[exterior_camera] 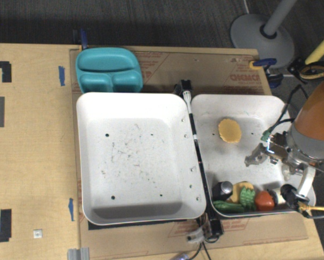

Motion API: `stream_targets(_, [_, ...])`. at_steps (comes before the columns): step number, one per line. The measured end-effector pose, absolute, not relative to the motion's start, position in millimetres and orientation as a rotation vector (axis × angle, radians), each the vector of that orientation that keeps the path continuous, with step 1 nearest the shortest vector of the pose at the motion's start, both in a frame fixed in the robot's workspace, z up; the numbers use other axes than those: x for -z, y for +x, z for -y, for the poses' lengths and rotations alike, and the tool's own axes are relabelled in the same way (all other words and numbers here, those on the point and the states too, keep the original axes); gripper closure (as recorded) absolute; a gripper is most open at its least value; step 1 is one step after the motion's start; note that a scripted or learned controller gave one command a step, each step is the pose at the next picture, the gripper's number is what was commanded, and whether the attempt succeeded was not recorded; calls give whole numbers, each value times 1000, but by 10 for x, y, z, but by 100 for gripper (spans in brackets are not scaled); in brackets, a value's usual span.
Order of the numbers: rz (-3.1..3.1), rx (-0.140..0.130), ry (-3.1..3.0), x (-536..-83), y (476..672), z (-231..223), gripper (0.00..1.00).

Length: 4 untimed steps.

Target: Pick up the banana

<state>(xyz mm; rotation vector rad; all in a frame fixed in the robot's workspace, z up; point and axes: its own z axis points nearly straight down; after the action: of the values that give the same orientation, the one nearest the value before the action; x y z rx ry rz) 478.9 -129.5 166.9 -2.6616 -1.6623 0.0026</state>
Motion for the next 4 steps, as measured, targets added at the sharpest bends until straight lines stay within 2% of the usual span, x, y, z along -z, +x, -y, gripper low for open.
stream_targets(1, [1964, 0, -2449, -851, 4790, 950, 0])
stream_targets(2, [1759, 0, -2603, -1847, 5540, 468, 0])
stream_targets(3, [1758, -2, -2603, -1845, 5537, 471, 0])
stream_targets(4, [2053, -3, -2373, -1843, 4788, 177, 0])
